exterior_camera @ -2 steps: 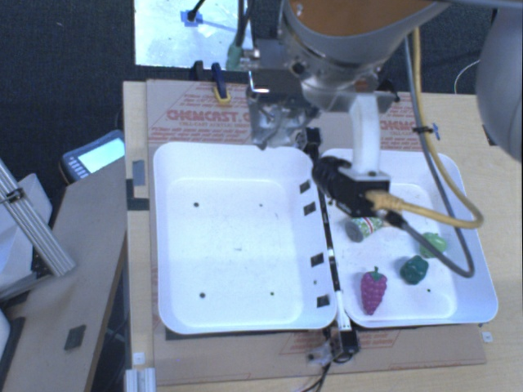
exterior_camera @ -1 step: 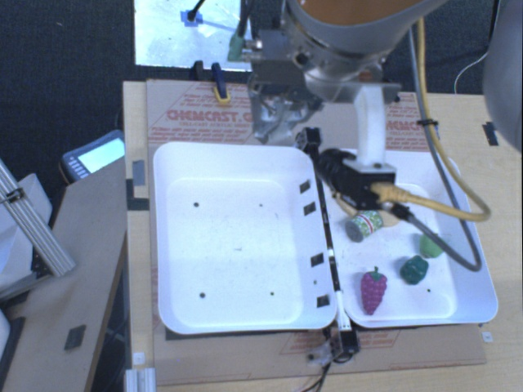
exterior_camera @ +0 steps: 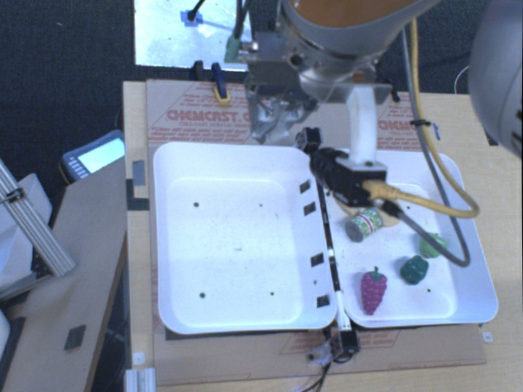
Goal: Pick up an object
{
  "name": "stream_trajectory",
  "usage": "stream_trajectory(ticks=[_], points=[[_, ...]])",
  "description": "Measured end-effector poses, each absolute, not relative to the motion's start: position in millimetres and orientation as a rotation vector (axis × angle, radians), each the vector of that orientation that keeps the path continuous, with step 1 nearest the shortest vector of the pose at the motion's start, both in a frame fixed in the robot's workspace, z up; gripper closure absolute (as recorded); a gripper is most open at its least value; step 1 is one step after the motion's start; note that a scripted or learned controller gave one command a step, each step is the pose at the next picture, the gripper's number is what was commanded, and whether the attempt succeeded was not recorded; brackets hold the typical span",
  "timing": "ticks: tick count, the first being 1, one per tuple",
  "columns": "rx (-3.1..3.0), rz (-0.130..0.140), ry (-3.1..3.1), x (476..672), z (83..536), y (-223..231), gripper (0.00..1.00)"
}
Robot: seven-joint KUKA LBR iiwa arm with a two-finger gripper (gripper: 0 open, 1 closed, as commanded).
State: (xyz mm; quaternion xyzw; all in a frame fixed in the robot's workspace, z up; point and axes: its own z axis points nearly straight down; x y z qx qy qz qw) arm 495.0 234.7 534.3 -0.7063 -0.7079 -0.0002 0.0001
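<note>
While the grey arm with its orange band reaches in above the two shallow white plastic bins, the tool (exterior_camera: 278, 125) hangs just beyond the far rim of the left bin (exterior_camera: 176, 158), over the brown cardboard sheet (exterior_camera: 196, 113) on the bench; whether it is spread or pressed together I cannot tell, since its tip is a blurred grey mass and nothing is seen in it. All the candidates for picking lie in the right bin (exterior_camera: 482, 300). Taking the small purple bunch of plastic grapes (exterior_camera: 373, 291) as landmark: a small dark green pepper-shaped toy (exterior_camera: 414, 269) sits just to its right, a paler green leafy piece (exterior_camera: 433, 245) lies beyond that toward the bin's far right, and a little cylindrical can with a green label (exterior_camera: 364, 223), on its side, lies just behind the grapes, close to the black cable fitting (exterior_camera: 347, 178) and yellow hose (exterior_camera: 425, 207) trailing from the arm. The risks, as I judge them: the tool stands well away from every object, so a descent here would close on nothing; the can is round and on its side and could roll from a pinch; the hanging hose and cable could sweep the can or leafy piece aside as the arm crosses over. Count: two bins, one bunch of grapes, one pepper toy, one leafy piece, one can.
</note>
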Motion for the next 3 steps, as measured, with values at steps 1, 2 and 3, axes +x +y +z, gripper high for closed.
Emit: stream_trajectory(ticks=[1,2,3], points=[[-2.219,-0.002,-2.224,494.2,535,235,1.0],[-2.217,-0.002,-2.226,486.0,535,234,1.0],[-2.214,-0.007,-2.228,486.4,547,235,1.0]])
